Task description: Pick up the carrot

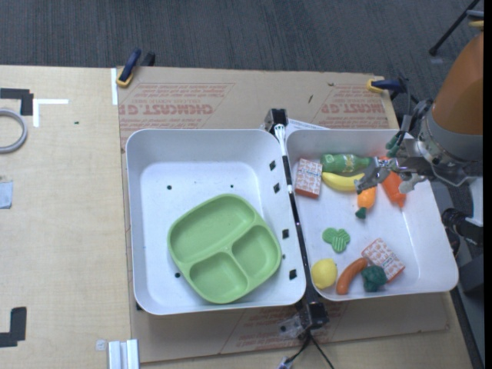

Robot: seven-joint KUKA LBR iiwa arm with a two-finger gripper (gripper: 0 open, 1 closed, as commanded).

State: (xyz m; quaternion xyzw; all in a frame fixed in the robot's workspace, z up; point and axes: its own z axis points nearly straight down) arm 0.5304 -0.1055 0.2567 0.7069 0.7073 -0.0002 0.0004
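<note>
Orange marked the carrot (367, 198), a short stub with a green tip pointing toward six o'clock, which lay in the right bin (430, 241) just at five o'clock of the banana (343, 181). The end effector (390, 172) hung over the bin's upper right part, at two o'clock of the carrot, and I could not tell whether it was open or closed; its dark metal parts overlapped a second orange-red piece (395, 188) lying just at three o'clock of the carrot, and contact with either could not be made out. A green packet (347, 162) sat at twelve o'clock of the banana, and a small red-and-white box (308, 177) stood at nine o'clock of it, near the bin's left wall. Toward the bin's middle lay a green leaf-shaped toy (337, 239). Along the lower edge were a lemon (324, 272), an orange-red sausage (352, 274) tilted beside it, a dark green broccoli piece (374, 278) and another red-and-white box (383, 257) touching it. The left bin (154, 167) held a light green divided plate (224, 247) toward its five o'clock corner. Both bins rested on cardboard (184, 102) on the pale table (54, 229).
</note>
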